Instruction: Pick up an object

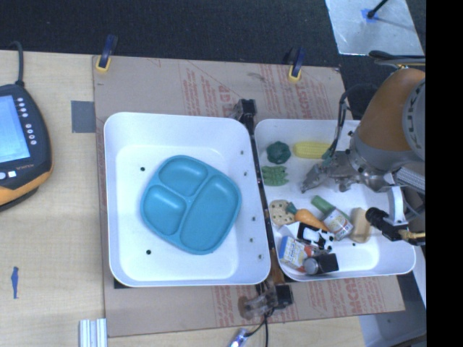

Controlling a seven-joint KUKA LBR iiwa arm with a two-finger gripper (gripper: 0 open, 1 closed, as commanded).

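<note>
Small objects are lying jumbled in the right bin [394, 266]: a dark green lump [278, 152] and a yellow corn cob [312, 149] are sitting toward its far edge, while an orange carrot [309, 216] is lying tilted near its middle.

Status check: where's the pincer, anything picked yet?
Pincer low in right bin, nothing seen gripped. Small objects clustered just below it. Blue divided plate alone in left bin.
</note>
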